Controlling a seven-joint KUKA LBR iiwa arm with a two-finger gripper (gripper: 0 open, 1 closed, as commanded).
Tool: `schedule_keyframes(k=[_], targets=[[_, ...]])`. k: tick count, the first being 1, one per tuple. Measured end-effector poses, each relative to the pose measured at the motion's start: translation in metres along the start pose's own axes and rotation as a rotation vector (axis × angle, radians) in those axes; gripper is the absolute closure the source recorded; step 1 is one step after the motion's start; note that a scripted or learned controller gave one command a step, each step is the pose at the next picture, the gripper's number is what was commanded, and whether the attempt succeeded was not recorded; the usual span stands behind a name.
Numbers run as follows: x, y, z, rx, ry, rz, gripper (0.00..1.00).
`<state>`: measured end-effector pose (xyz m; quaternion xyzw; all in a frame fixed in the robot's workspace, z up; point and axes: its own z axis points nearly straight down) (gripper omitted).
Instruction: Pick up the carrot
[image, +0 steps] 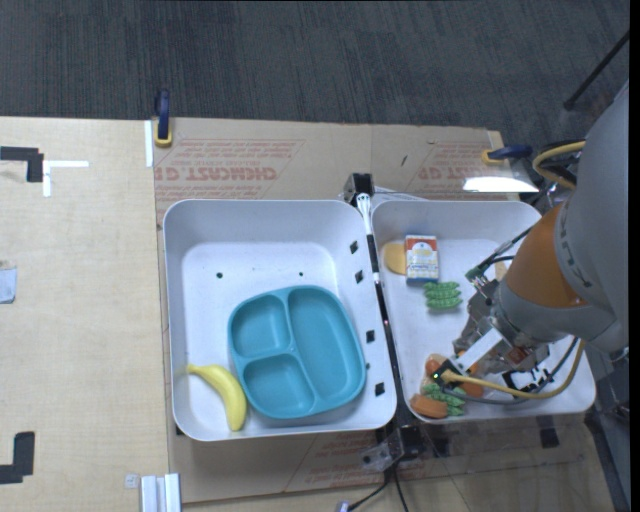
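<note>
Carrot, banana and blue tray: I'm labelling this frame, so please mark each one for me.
carrot (430, 406): camera view, on its orange body near the right bin's front edge.
banana (228, 393): camera view, mid-curve.
blue tray (325, 340): camera view, floor of its large right compartment.

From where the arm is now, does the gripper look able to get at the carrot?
Probably yes. The gripper hangs low over the near corner of the right bin, right beside the carrot. Nothing lies on top of the carrot, though the bin's walls crowd it closely.

Probably a robotics lab: clamped cardboard (330, 165) under white bins (190, 300).
</note>
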<state>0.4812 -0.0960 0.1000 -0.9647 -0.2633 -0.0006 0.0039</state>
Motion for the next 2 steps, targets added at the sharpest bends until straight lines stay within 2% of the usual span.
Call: schedule_keyframes(k=[1,2], targets=[[-0.035,0.052,0.008,-0.003,-0.004,-0.229,1.0],[0.021,-0.012,-0.091,-0.004,-0.006,-0.36,1.0]])
